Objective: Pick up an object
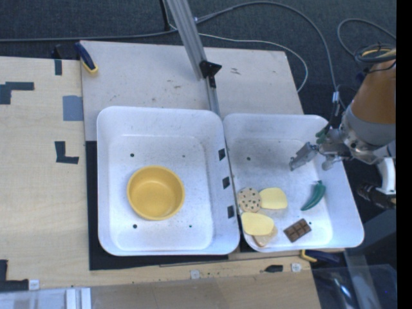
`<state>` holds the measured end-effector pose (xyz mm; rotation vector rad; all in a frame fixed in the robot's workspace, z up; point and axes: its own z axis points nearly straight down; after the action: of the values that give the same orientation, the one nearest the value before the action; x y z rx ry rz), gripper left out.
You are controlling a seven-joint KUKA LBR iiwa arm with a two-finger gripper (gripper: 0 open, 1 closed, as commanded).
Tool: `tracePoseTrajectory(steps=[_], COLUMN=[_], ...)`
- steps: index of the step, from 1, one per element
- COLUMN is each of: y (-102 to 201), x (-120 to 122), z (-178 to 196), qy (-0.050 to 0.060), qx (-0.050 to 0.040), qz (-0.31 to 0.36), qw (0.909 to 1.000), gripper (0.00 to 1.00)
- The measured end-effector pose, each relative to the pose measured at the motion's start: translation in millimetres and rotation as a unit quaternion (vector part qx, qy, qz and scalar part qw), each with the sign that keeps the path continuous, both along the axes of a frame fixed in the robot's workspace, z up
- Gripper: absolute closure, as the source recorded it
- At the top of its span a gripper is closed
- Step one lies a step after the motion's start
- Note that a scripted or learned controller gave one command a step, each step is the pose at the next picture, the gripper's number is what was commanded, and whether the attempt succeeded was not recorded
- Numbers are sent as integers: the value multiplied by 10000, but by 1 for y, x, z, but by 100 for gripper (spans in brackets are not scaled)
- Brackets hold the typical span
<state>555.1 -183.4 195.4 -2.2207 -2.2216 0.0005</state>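
My gripper (pixel 313 158) hangs over the right side of the right bin (pixel 270 124), its two grey fingers spread apart with nothing between them. Just below it lies a green pepper-shaped piece (pixel 313 196). Toward the bin's front sit a round speckled cookie (pixel 249 200), a pale yellow piece (pixel 273 199), a larger yellow piece (pixel 257 224) over a tan one, and a brown chocolate square (pixel 297 230). A yellow bowl (pixel 156 192) rests in the left bin (pixel 154 122).
A slanted metal pole (pixel 190 34) crosses the board behind the bins, ending at a black clamp (pixel 210 69). A blue and yellow clip (pixel 86 57) lies at the board's far left corner. Cables (pixel 302 18) trail over the dark floor at the right.
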Motion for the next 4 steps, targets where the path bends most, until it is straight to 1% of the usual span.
tracePoseTrajectory(steps=[1,2,3,4], y=[3,8,8,7], x=[0,-5,-4,-4], z=[-42,-103,-105,-94], qy=[16,19,-12,-20], qx=[4,5,-5,-13], qz=[2,2,0,-2], qw=[10000,10000,10000,10000], gripper=[0,0,0,100])
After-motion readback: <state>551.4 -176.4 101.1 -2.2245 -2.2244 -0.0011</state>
